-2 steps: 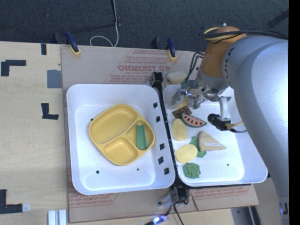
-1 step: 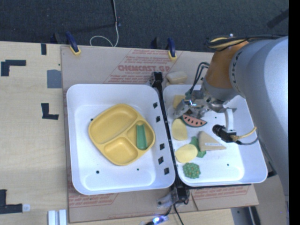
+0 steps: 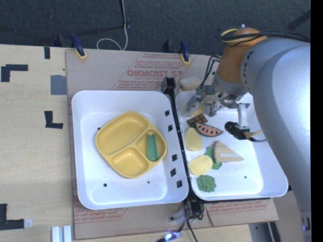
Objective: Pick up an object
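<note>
Broccoli point(image 3: 206, 183) lies in the right bin point(image 3: 262, 185); claw point(image 3: 204, 105) hovers above.

Looks like a robotics lab: cardboard sheet point(image 3: 146, 72) clamped to a wooden bench point(image 3: 30, 135), tape markers, cables, toy food in white bins point(image 3: 83, 135).

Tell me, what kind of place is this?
Probably a robotics lab test bench: a robot arm reaches over two white bins, holding toy food like a watermelon slice and a yellow divided plate.
</note>
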`<state>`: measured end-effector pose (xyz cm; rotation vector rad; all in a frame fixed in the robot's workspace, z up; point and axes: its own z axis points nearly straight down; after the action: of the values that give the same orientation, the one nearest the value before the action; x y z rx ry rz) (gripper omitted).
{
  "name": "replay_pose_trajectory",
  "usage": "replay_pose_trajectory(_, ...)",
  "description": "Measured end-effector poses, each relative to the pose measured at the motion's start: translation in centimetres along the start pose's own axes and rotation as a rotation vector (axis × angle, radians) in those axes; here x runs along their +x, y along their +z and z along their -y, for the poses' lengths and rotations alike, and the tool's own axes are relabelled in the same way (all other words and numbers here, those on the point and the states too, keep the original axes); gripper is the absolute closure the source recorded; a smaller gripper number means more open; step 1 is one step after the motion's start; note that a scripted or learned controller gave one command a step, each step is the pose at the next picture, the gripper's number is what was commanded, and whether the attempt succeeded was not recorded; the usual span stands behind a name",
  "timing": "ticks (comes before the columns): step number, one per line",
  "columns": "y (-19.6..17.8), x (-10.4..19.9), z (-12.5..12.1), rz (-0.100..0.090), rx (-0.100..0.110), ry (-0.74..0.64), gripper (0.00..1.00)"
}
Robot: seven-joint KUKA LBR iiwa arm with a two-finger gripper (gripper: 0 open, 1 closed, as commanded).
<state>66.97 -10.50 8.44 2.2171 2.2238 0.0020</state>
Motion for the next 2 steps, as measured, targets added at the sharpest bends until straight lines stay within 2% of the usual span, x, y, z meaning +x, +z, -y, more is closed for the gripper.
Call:
replay_pose_trajectory(1, -0.1, 0.7, 5.5, 0.001, 0.003, 0.003, 0.0)
replay_pose_trajectory(2, 0.0, 0.9, 2.2, 0.0, 0.001, 0.001, 0.0)
